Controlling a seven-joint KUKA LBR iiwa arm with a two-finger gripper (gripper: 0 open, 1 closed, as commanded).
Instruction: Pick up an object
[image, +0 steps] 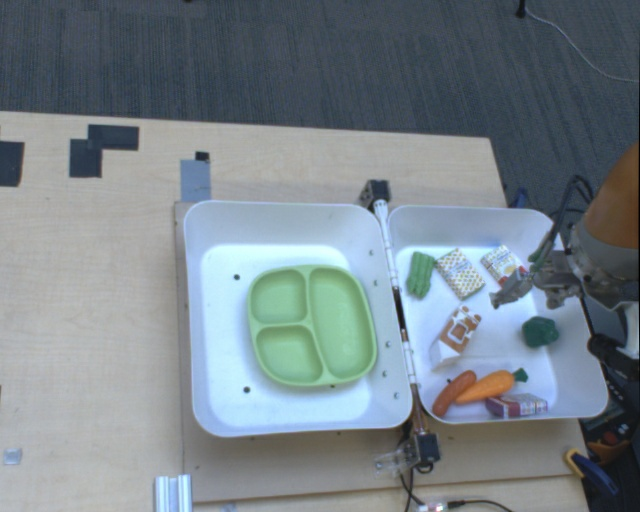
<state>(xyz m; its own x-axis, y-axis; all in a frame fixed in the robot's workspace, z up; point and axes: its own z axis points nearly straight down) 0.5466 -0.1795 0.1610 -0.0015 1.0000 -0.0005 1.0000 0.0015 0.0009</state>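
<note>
Objects are lying loose in the right bin (575, 395), beside the left bin (210, 330) bearing a green divided plate (311, 325). Gripper (515, 290) is hovering above the right bin; whether it is released or clenched cannot be told. Broccoli (540, 331) is sitting nearest, just below and right of it, untouched.

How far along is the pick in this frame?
Nothing looks picked yet. The green divided plate sits in the left bin; the toy carrot, broccoli and small packets lie in the right bin. The gripper hovers over the right bin, nothing visibly between its fingers. Grasping and lifting remain.
</note>
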